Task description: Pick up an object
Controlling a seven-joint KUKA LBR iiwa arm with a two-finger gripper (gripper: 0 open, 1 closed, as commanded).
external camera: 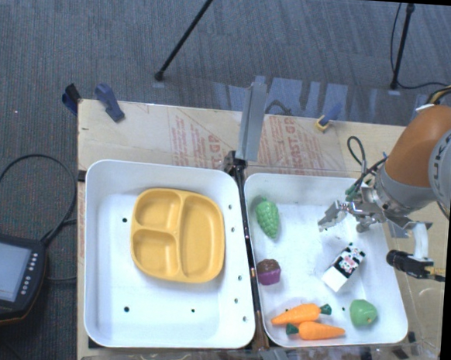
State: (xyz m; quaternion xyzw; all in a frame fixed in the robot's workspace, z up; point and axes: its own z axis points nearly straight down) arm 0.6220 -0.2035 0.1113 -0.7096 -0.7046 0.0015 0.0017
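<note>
Bins [99,204] first: right one sits under my gripper [345,216]. I can't tell its state; nothing held as far as I see. Nearest pick, milk carton [344,268], just below-right of it, w/ carrots [309,320] further down. Pick not yet done.

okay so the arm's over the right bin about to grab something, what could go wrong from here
1. The end effector hangs over bare bin floor between the green bumpy fruit and the small milk carton; a straight descent could close on nothing.
2. The carton lies tilted, so the fingers might push it sideways rather than grip it.
3. The two carrots lie touching near the right bin's front rim; going for one may drag the other or bump the wall.
</note>
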